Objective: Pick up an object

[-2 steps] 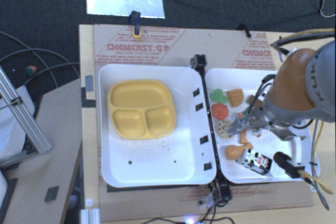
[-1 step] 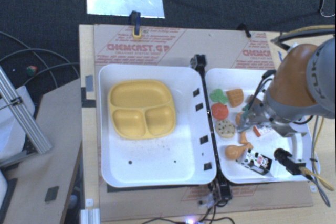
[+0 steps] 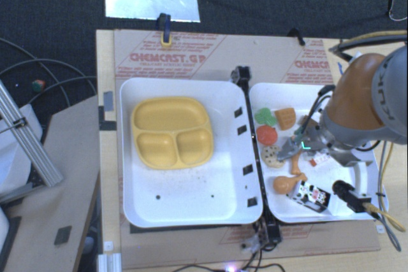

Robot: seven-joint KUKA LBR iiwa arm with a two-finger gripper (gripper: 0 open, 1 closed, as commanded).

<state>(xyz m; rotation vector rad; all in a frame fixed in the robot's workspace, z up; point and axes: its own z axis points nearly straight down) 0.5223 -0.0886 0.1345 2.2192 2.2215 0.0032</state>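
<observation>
The cookie [image 3: 272,155] lies in the right bin [image 3: 357,89], just below the red tomato [image 3: 266,135] and above the drumstick [image 3: 287,184]. The pincer [image 3: 294,146] hangs just right of the cookie; whether it is apart or together, I cannot tell. Crowding could make it nudge neighbours or close on nothing.

You've got the yellow plastic divided tray [image 3: 172,132] in the left white bin [image 3: 146,207], toward its far edge; the small toy foods [image 3: 275,137] cluster against the right white bin's [image 3: 280,91] left edge.
</observation>
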